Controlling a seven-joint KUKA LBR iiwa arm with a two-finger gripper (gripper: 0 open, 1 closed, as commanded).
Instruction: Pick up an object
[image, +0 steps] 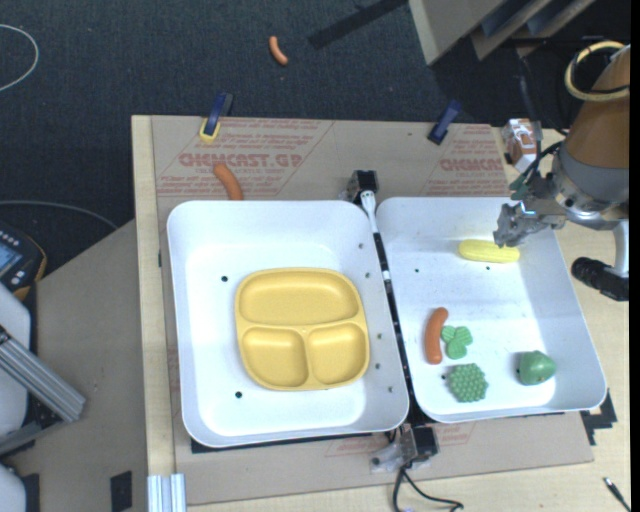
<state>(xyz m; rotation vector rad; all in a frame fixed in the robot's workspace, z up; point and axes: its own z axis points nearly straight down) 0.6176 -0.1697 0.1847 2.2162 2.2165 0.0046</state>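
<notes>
In the right bin (560, 300) a yellow banana-like piece (486, 251) lies near the far side. My gripper (508, 229) hangs just over its right end, touching or nearly touching it. Nearer the front lie an orange sausage (434, 334), a small green broccoli piece (457, 341), a round knobbly green item (466, 382) and a green pepper-like piece (535, 368).
The left bin (200, 300) holds a yellow divided plate (300, 327). An orange sausage (229, 181) lies on the cardboard behind the left bin, and another (278, 49) on the dark floor. Clamps (214, 117) (444, 123) hold the board's far edge.
</notes>
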